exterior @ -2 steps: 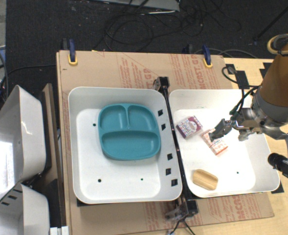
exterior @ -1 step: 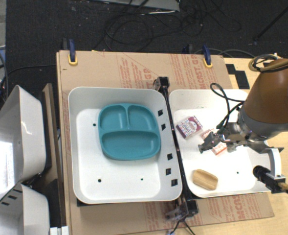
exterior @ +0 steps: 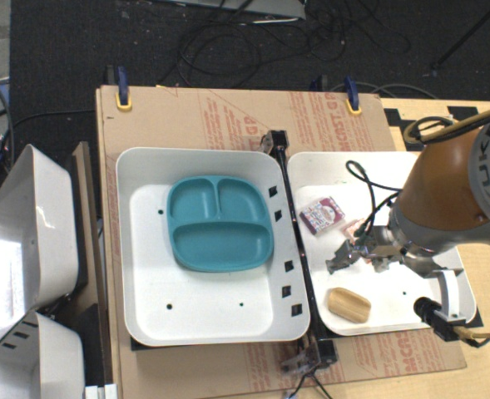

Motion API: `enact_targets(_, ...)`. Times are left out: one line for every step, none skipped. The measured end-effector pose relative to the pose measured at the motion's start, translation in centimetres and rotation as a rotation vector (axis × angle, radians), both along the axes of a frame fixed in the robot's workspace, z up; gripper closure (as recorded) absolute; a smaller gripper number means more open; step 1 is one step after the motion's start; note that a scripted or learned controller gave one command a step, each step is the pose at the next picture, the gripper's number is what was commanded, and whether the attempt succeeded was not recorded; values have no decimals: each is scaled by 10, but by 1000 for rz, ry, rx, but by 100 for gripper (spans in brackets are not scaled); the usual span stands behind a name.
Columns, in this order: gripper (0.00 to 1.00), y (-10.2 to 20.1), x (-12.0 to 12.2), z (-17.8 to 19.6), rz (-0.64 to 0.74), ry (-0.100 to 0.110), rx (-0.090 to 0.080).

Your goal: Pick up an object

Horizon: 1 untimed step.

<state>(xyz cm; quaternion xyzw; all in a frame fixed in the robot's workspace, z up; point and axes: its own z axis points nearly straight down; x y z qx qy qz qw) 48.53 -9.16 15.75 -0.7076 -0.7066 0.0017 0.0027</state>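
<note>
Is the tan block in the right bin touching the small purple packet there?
Apart. The camera view shows bare white bin floor between the tan block and the purple packet.

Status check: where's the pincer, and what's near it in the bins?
Pincer low over right bin, nothing seen in its grip. Tan block just below it, purple packet just above. Teal divided plate in left bin.

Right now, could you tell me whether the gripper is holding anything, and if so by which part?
It cannot be told. The gripper hangs low in the right bin, between the purple packet and the tan block, touching neither.
</note>
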Motion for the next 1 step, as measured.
enact_targets(0, -5, 5, -59, -1, 0, 0)
